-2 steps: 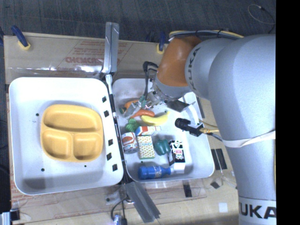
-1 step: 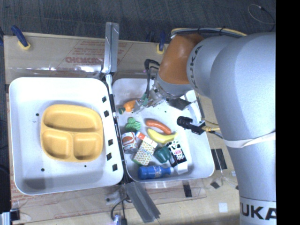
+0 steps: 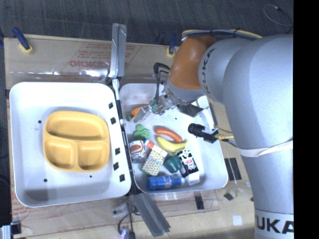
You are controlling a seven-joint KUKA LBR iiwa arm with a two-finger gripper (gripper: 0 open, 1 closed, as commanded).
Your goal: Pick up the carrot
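The carrot (image 3: 134,112) is a small orange piece with a green tip, lying at the far left of the right bin (image 3: 215,173), close to the wall between the bins. My gripper (image 3: 145,111) reaches down from the orange-banded wrist and its tip sits right against the carrot's right side. The wrist body hides how the tip stands on the carrot, so I cannot see whether the carrot is held.
Nearer in the right bin lie a green toy (image 3: 141,132), a red sausage (image 3: 168,132), a banana (image 3: 171,144), a can (image 3: 137,150), a small box (image 3: 153,162), a teal cup (image 3: 173,163), a black-and-white carton (image 3: 188,163) and a blue bottle (image 3: 164,182). The left bin (image 3: 25,183) holds a yellow divided tray (image 3: 76,140).
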